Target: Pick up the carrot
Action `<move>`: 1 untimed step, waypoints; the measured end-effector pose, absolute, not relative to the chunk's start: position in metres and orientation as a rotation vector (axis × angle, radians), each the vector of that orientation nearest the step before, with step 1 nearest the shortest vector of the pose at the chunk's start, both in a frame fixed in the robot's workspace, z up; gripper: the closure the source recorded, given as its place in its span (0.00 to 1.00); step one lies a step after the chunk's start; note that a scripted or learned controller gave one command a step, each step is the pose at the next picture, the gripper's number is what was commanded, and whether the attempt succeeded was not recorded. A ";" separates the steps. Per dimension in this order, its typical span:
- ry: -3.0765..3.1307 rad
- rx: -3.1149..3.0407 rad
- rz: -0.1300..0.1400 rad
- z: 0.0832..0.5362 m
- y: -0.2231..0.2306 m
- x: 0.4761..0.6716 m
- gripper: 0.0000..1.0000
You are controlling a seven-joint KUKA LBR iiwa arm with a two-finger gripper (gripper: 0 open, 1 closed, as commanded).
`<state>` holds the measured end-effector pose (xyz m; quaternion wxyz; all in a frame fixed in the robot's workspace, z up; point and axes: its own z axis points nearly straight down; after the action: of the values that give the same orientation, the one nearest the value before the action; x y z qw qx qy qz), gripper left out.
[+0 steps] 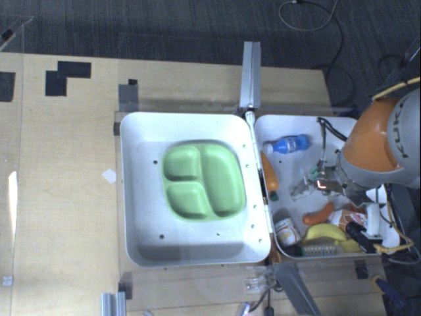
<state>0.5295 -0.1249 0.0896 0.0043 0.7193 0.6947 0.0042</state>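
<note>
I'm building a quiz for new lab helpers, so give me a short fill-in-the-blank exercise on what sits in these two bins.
1. The green divided tray lies in the ____ bin as the camera sees it.
2. The carrot lies along the right bin's ____ wall.
3. The cap of the water bottle is ____ in colour.
4. The banana lies near the right bin's ____ edge.

Missing words: left; left; blue; bottom

Robot lab: bench (66, 176), white bins (141, 242), loose cable (316, 12).
</note>
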 end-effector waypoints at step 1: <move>2.054 2.363 0.012 0.089 -0.163 0.587 0.00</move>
<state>0.5869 -0.1633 0.0890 0.0053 0.7547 0.6561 0.0038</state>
